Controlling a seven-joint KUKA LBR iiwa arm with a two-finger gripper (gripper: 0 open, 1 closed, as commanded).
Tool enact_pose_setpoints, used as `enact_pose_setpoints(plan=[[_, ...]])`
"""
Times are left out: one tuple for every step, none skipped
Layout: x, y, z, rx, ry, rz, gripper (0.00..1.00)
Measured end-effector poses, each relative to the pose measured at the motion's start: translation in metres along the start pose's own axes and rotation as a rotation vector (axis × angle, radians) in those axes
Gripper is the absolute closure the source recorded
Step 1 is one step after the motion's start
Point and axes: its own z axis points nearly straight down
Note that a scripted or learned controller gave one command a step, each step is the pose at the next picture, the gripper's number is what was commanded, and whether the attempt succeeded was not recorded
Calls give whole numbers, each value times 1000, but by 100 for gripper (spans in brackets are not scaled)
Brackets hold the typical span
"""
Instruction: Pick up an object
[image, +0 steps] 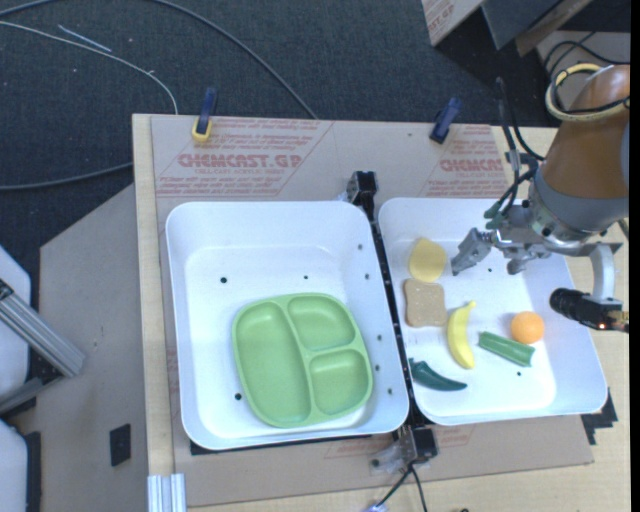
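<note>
lying nearest the camera, at the front of the bench (300, 455): a clip (420, 442) at the seam where the two bins meet, with a cable trailing off the lower edge.

left bin (200, 240): one green tray (302, 358), three compartments, set toward the front of the bin, flat on the floor.

right bin (570, 385), front to back:
- dark green pepper (436, 376), front left, lying on its side near the dividing wall.
- banana (460, 336), just behind the pepper, running front to back.
- light green pod (506, 348), right of the banana, tilted, its far end just beside the orange.
- orange (527, 326), round, right of the banana.
- tan bread slice (425, 302), left side, just beside the banana's far end.
- yellow piece (427, 260), rounded (kind cannot be told), behind the bread and touching or nearly touching it.

gripper (495, 252): above the back of the right bin, right of the yellow piece and apart from it; fingers spread, nothing between them. arm (585, 160) enters from the right, orange band above the wrist.

far edge: a second clip (362, 187) at the back of the seam, then two clamps on the board's rear edge, yellow-blue (204, 118) at left, blue (445, 120) at right.
</note>
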Motion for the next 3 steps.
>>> enact_pose_setpoints(plan=[[0, 1, -2, -4, -1, -1, 0], [7, -3, 46, -4, -1, 0, 0], [3, -2, 95, 1, 0, 0, 0]])
